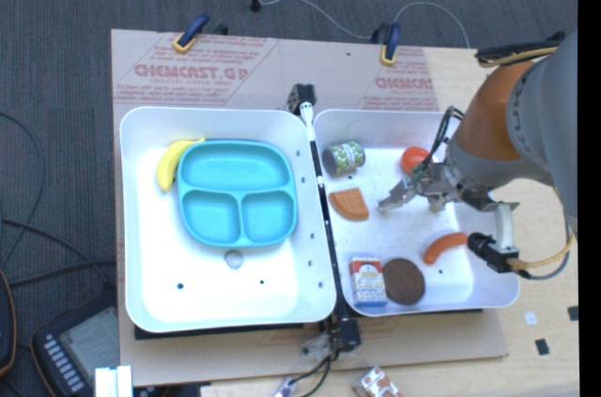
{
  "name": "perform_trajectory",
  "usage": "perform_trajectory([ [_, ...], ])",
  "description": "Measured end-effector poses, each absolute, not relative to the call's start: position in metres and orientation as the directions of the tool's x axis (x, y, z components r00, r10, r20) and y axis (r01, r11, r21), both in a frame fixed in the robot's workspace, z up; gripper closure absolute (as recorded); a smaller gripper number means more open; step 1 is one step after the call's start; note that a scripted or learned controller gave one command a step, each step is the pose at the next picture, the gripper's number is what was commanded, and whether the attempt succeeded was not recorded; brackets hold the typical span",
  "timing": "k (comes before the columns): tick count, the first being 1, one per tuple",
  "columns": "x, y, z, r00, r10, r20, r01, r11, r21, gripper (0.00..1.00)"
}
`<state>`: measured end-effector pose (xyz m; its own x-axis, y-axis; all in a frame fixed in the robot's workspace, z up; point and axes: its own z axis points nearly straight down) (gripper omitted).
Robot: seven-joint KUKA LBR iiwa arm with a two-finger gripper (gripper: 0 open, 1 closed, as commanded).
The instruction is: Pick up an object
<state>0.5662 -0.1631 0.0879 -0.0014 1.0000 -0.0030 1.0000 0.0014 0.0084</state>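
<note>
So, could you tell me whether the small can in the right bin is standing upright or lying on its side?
The can is on its side: its green label faces up near the bin's top-left corner.

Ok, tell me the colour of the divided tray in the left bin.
Light blue tray, camera view.

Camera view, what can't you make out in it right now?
- Pincer: too small and blurred to tell whether open or shut, or whether it touches anything.
- Red ball: its right side is hidden behind the wrist.
- Small can: label too small to read.
- Red and blue packet: print too small to read.
- Right bin: its right wall is covered by the arm.
</note>
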Motion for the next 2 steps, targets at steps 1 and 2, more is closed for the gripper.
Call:
perform_trajectory([
  [1, 0.5669, -0.1638, 0.0989, -0.001, 1.0, -0.005, 1.0, 0.001, 0.01, 1.0],
  [2, 0.5667, -0.1639, 0.0988, -0.001, 1.0, -0.005, 1.0, 0.002, 0.01, 0.0],
])
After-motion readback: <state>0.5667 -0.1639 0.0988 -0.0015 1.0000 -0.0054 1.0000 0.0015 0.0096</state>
